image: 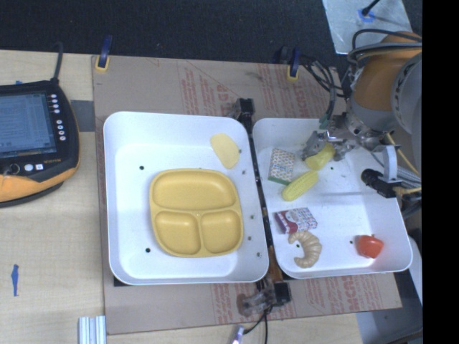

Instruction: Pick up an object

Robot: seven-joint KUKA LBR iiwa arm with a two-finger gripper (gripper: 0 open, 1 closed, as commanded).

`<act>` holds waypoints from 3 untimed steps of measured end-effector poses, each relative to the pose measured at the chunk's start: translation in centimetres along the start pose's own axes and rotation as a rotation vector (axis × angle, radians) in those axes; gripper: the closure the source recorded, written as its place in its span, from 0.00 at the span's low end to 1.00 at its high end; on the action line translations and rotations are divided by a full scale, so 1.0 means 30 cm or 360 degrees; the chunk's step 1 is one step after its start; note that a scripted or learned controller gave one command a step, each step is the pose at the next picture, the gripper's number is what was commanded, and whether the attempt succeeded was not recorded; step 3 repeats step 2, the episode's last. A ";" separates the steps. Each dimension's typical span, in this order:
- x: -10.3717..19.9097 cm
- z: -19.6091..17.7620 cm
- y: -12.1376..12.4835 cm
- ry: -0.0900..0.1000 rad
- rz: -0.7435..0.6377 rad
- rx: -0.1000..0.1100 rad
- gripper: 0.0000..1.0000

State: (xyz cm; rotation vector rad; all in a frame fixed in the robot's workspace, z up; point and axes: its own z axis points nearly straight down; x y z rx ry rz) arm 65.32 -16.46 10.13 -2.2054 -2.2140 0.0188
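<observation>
My gripper (324, 146) hangs over the far part of the right bin (387, 264). A small yellow piece (319, 157) sits between its fingers, and they look shut on it. Just in front of it a yellow corn cob (300, 185) lies at a slant. A green patterned packet (282, 165) rests to the left of the gripper. Nearer the front lie a red and white box (295, 219), a croissant (309, 249) and a red tomato (369, 246).
The left bin (122, 256) holds a yellow divided plate (196, 212) and a pale yellow slice (225, 150) near its far right corner. A control tablet (29, 138) lies on the bench at the far left. The arm's cables (323, 74) hang behind the right bin.
</observation>
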 end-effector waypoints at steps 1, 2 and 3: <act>0.220 -0.189 0.009 -0.0006 -0.0003 -0.0030 1.00; 0.400 -0.364 -0.082 -0.0005 -0.0002 -0.0028 1.00; 0.400 -0.364 -0.082 -0.0005 -0.0002 -0.0028 1.00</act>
